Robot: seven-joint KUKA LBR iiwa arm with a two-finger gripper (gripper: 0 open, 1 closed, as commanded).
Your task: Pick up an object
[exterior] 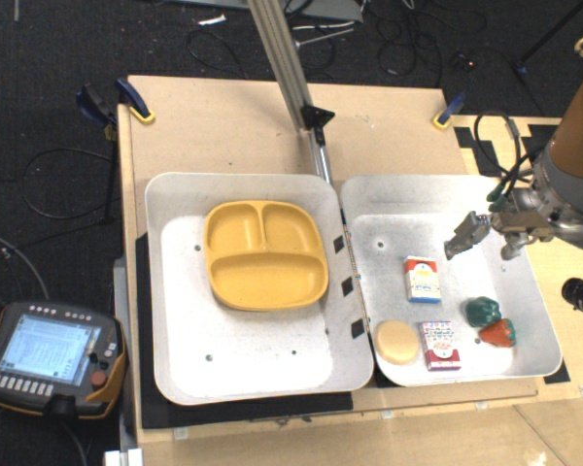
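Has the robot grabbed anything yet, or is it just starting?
Just starting, it seems. Nothing looks picked up: the pincer hangs open over the right bin with nothing between its fingers. The small box, the second box, the round tan piece, the green thing and the red thing all lie on the bin floor. Left to do: lower onto one, close and lift.

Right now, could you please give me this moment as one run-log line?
gripper: open, above right bin, holding nothing | yellow plate: left bin | small box: nearest the gripper
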